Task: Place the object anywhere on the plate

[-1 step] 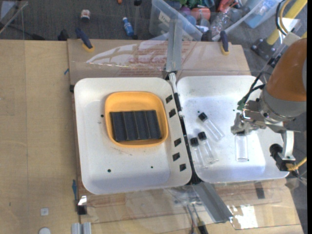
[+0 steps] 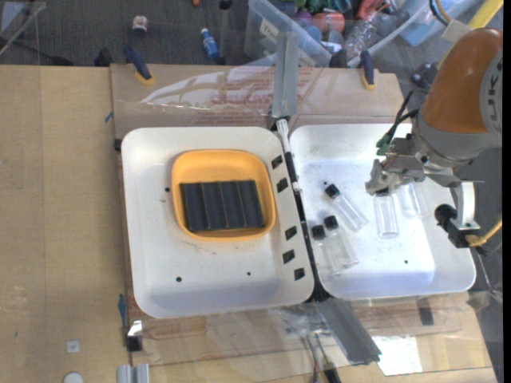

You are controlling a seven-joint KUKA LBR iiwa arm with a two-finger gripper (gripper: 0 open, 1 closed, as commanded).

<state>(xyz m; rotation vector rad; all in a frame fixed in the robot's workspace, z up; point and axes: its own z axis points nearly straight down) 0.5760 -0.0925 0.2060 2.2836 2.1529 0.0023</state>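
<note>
Wooden counter [image 2: 56, 214] carries two white bins side by side. Left bin [image 2: 152, 286] holds an orange plate [image 2: 185, 166] with a dark ribbed block [image 2: 222, 206] lying on it. Right bin [image 2: 415, 274] has clear vials: two black-capped ones [image 2: 343, 206] [image 2: 335, 242] near the divider, two more [image 2: 386, 214] [image 2: 410, 200] further right. Gripper [image 2: 389, 183] hangs just over those two, grip state cannot tell, nothing visibly between it. Grey arm [image 2: 463, 78] enters from the right.
</note>
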